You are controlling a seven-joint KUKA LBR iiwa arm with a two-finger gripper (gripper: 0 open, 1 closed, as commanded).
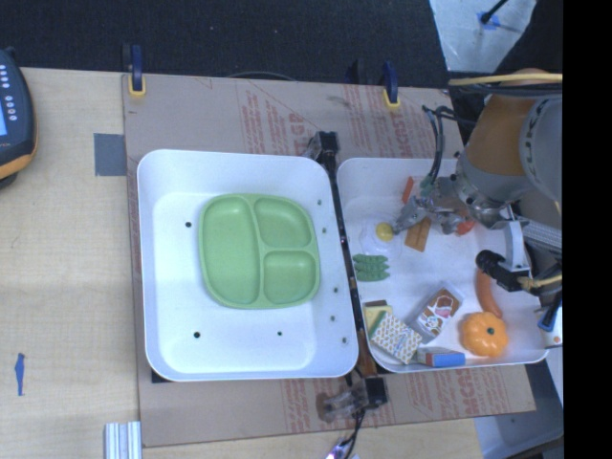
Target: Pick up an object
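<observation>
The gripper [418, 216] is hanging low in the right bin [356, 182], its grip unreadable, beside a brown block [418, 236] and yellow piece [384, 229]. An orange pumpkin [483, 335] is sitting nearer the front; a green plate [259, 251] is lying in the left bin [158, 352].

Two white bins [153, 256]; a pale green divided plate [258, 250]; an orange pumpkin [483, 335]; a dark green toy [371, 267]; a checked green-and-white packet [395, 337]; a brown and white packet [436, 315]; a small yellow piece [384, 229]
</observation>
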